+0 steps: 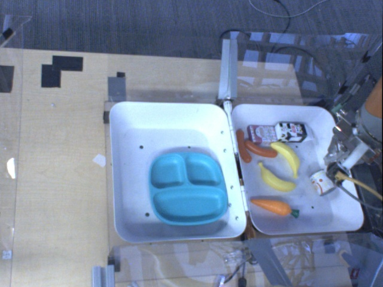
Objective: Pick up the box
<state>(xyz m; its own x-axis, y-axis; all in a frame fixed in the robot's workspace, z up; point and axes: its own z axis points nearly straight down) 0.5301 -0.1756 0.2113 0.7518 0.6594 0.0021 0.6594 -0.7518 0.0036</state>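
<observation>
Showing, from the camera view, the two bins side by side on the tabletop:
Left bin: holds a blue divided tray.
Right bin: holds the box, sausages, bananas, carrot and a small cup.
Box: lies flat near the far wall, just beyond the two sausages and two bananas.
Carrot: near the front wall.
Tool: over the bin's right side, beside the cup, well apart from the box; spread or pressed together cannot be told.
</observation>
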